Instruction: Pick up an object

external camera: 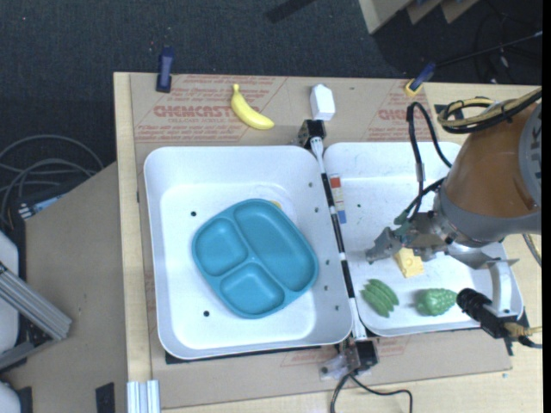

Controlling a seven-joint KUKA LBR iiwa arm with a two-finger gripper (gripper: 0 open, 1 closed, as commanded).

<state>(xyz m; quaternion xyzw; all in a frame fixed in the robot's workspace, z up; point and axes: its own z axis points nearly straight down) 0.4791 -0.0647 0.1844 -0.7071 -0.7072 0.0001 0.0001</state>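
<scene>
In the right bin [379, 166] a small yellow block [412, 265] lies near the middle. Two green toy vegetables sit by the front wall: a ridged one [380, 295] and a lumpy one [436, 301]. My gripper [398, 242] is low over the bin floor, right at the yellow block's upper left edge and partly covering it. Nothing is visibly lifted. The grey and orange arm [495, 179] hides the bin's right part.
A blue divided plate [252, 256] lies in the left bin [172, 188]. On the bench behind the bins are a yellow banana [250, 110], a white object [323, 101] and a blue clip [164, 69]. Black cables [422, 157] hang over the right bin.
</scene>
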